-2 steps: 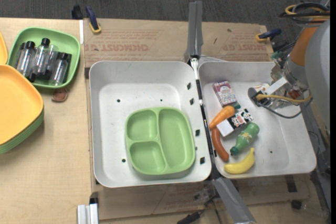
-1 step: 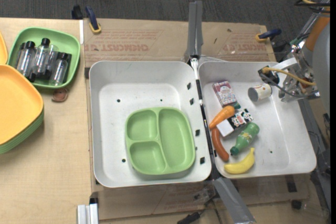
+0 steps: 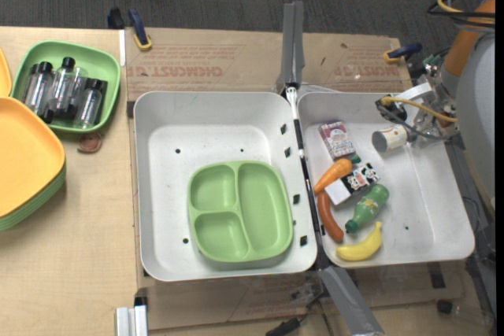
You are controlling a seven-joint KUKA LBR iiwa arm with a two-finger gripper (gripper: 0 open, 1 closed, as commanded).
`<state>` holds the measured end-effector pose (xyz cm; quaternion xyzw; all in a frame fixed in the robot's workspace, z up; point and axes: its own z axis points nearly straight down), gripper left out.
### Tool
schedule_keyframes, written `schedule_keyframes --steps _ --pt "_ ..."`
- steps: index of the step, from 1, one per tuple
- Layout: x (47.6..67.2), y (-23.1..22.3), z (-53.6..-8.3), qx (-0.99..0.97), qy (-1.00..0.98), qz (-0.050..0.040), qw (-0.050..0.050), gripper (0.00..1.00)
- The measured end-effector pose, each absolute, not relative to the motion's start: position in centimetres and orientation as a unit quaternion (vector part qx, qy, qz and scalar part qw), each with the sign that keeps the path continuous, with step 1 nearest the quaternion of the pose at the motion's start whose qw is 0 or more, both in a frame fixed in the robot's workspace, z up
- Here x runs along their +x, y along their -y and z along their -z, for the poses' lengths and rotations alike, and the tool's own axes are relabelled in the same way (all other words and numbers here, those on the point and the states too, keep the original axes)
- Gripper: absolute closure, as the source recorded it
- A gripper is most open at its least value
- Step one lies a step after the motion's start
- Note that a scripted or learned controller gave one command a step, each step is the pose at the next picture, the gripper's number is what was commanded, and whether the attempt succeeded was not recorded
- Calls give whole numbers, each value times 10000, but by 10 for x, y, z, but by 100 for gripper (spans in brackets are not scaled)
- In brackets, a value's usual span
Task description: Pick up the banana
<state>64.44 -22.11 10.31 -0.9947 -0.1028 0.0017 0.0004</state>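
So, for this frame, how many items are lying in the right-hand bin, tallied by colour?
Yellow: 1, the banana
Orange: 2, the carrot and the sausage
Green: 1, the bottle
Pink: 1, the carton
Black-and-white: 1, the small box
Total: 6

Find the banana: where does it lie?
The banana lies in the right bin, near its front edge, just below the green bottle and beside the sausage.

Banana (image 3: 361, 245): yellow, curved, intact, lying flat on the floor of the right white bin (image 3: 441, 244) at its near-left corner, ends turned upward, just below the green bottle (image 3: 368, 208) and beside the sausage (image 3: 330, 216).
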Motion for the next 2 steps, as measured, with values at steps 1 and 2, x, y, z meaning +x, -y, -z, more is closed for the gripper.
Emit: schedule_keyframes --steps 1,2 --pt "634 222 -177 -9925 1220 -13 3 100" --pt "626 222 -262 -9858 1678 -16 3 100"
